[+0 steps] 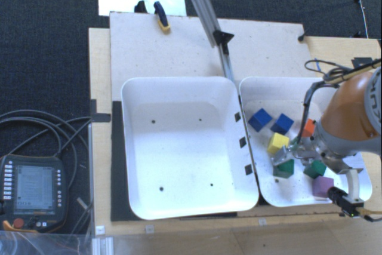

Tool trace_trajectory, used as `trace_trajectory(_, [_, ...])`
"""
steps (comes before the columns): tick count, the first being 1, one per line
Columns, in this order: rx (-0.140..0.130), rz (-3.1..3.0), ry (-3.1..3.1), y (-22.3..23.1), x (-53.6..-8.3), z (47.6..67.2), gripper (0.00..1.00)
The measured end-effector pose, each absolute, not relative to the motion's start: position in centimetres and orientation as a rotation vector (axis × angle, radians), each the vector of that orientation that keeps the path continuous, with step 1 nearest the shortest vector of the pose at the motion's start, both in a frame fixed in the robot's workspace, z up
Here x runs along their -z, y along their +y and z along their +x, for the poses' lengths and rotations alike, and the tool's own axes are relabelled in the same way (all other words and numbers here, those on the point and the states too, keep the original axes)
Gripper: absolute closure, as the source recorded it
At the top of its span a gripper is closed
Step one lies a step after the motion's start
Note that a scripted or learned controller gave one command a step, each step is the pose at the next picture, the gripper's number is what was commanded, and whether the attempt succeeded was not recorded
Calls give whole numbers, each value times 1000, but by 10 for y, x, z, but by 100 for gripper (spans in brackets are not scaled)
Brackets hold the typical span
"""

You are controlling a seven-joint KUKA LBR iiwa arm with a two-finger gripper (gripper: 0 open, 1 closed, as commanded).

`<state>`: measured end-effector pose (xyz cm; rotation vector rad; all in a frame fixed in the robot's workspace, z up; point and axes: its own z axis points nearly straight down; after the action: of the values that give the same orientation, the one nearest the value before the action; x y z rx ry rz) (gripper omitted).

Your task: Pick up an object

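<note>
The hand (290, 154) is seen low in the right bin (271, 90), among a cluster of small blocks. A yellow block (277, 143) lies touching or just beside it on the left, and a dark green block (284, 169) lies just below it. Whether the hand is spread or pressed together cannot be told, as the wrist hides it. Two blue blocks (260, 119) lie near, farther up, and a purple block (322, 186) lies toward the bin's lower right. No readable writing can be made out.

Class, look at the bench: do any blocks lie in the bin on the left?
No: the blocks, such as the yellow block, all lie in the right bin.
</note>
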<state>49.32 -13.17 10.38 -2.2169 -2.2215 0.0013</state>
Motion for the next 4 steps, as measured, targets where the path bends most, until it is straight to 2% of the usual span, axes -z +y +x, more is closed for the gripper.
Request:
trace_trajectory(1, [2, -2219, -2227, -132, -116, 494, 100])
trace_trajectory(2, [5, -2223, -2228, -139, -162, 493, 100])
trace_trajectory(4, [7, -2220, -2233, -140, -263, 510, 100])
